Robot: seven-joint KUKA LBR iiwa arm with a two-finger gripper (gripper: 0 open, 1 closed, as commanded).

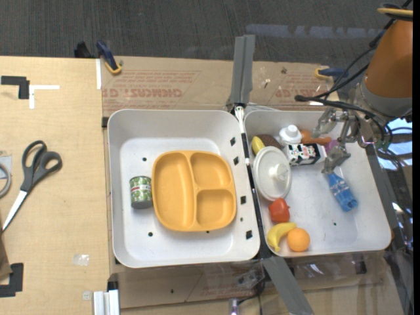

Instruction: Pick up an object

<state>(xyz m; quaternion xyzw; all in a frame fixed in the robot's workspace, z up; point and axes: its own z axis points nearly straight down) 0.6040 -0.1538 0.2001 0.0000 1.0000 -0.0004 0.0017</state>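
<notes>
From my remote station I log the right-hand bin [367, 238] from its near edge outward. Nearest the camera sit an orange [298, 240] and a banana [279, 233], touching one another, with a red piece [279, 210] just beyond them. A white lidded bowl [273, 172] stands against the divider between the two bins. Further back lie a black-and-white item [304, 153] and a small white bottle with an orange part [291, 135].

The candidate for the pick, in my judgement, is the blue bottle [342, 191]. It lies flat on the bin floor in the right half, apart from the other items. Its long axis runs diagonally, the cap end pointing up-left toward the hand and the base pointing down-right toward the near right corner.

The hand [336, 155] hangs from the arm entering on the right, directly above the upper end of the blue bottle, so the bottle extends down and to the right from it. I see metal linkages and one finger tip close to the bottle's upper end, but I cannot tell whether the hand is released or clenched, nor whether it touches the bottle. I see nothing gripped.

The left bin [125, 241] carries a yellow divided plate [195, 190] and a small green can [140, 192], well apart from the hand
</notes>
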